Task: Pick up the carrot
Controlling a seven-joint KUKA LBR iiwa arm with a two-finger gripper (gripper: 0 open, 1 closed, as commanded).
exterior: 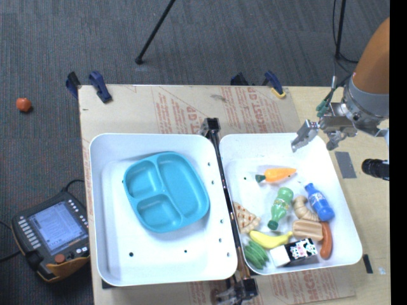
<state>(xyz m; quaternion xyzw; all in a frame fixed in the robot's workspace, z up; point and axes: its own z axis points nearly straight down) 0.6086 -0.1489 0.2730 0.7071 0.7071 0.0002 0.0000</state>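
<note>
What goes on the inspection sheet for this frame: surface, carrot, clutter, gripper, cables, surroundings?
Surface: cardboard-covered bench bearing two white bins; left bin holds a blue divided plate.
Job's things: carrot lying untouched near the top of the right bin.
Clutter: green bottle, blue bottle, banana, waffle, sausage and more toy food below the carrot.
Gripper: gripper open, above the right bin's upper right corner, holding nothing.
Cables: one along the floor by the handheld controller.
Surroundings: blue clamps, tripod leg, small orange ball on carpet.
</note>
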